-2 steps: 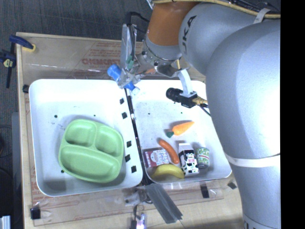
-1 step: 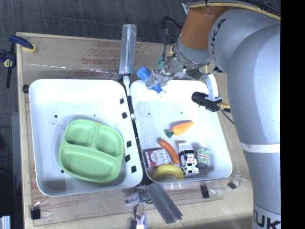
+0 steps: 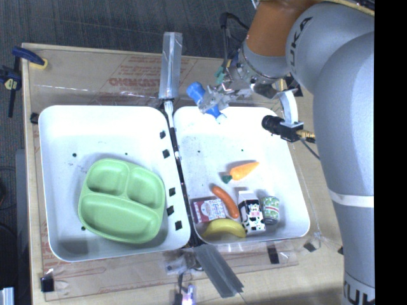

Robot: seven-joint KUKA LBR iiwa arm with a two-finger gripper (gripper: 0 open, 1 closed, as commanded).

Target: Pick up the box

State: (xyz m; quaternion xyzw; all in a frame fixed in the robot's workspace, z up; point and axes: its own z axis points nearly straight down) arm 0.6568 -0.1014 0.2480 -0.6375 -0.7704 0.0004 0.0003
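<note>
A small dark red box (image 3: 205,210) lies flat near the front of the right bin (image 3: 203,142), wedged between a banana (image 3: 224,229) and a red sausage (image 3: 224,201). A white carton with black cow patches (image 3: 252,216) stands just to its right. My gripper (image 3: 212,102), with blue parts on it, hangs over the far left corner of the right bin, well away from the box. Nothing is visibly held in it.
An orange carrot (image 3: 242,169) lies mid-bin, and a green-labelled can (image 3: 271,210) sits by the carton. The left bin (image 3: 60,129) holds a green divided plate (image 3: 123,200). A metal bar (image 3: 170,65) rises at the back between the bins.
</note>
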